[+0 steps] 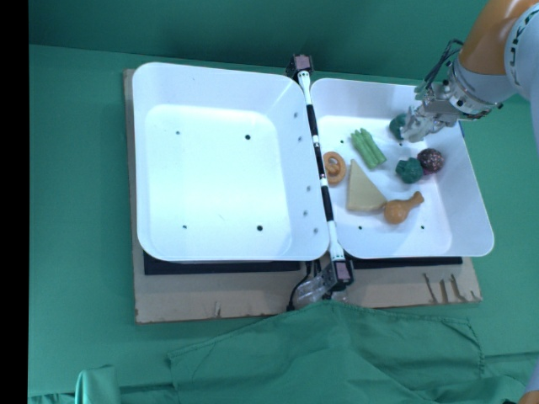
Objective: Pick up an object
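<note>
- The grey KUKA arm [505, 36], its orange band cut off by the frame's upper right corner, reaches down into the right bin [455, 225] from the right.
- The gripper [417, 127] sits low over the bin's far right part, directly against a dark green toy [397, 126]; the metal of the wrist hides most of that toy, and whether the fingers are apart or closed on it cannot be told from this slant.
- Toward the near side of the gripper lie a dark red ball-like piece [430, 160] and, touching it on the left, a green broccoli-like piece [409, 171].
- Left of the gripper rests a bundle of green asparagus [368, 148], tilted.
- Nearer the divider rail [318, 162] between the bins lies a small pretzel [334, 167], its detail too small to make out well.
- A pale yellow cheese wedge [363, 190] lies just beside the pretzel, its near corner touching an orange drumstick [402, 208].
- The left bin [168, 91] stands beside the right one, showing a few dark dots on its floor.
- A rumpled green cloth [354, 352] covers the front edge of the brown board [210, 297] under the bins and runs out of the frame at the bottom.
</note>
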`<state>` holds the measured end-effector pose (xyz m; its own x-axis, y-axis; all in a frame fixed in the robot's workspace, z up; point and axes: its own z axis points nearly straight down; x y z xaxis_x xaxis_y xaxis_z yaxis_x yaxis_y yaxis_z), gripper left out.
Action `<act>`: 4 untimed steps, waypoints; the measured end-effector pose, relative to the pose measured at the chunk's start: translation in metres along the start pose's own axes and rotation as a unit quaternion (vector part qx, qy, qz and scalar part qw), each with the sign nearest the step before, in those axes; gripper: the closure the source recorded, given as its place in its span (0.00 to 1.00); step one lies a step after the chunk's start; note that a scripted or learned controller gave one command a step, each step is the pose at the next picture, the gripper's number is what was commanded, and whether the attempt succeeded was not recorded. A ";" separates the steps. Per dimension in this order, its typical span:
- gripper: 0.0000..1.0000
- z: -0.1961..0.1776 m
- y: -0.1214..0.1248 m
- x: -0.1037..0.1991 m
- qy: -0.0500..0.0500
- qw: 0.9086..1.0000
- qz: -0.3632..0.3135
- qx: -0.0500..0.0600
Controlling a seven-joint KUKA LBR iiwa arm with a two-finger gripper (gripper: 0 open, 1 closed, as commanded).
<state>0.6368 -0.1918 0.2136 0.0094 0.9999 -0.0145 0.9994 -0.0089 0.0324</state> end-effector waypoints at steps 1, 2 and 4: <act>0.00 0.000 0.000 0.000 0.000 1.000 0.000 0.001; 0.00 0.027 -0.036 0.004 0.004 1.000 -0.003 0.007; 1.00 -0.008 0.001 0.052 0.005 1.000 -0.002 0.009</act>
<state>0.6376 -0.1395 0.2209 0.0045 1.0000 -0.0044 0.9999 -0.0044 0.0141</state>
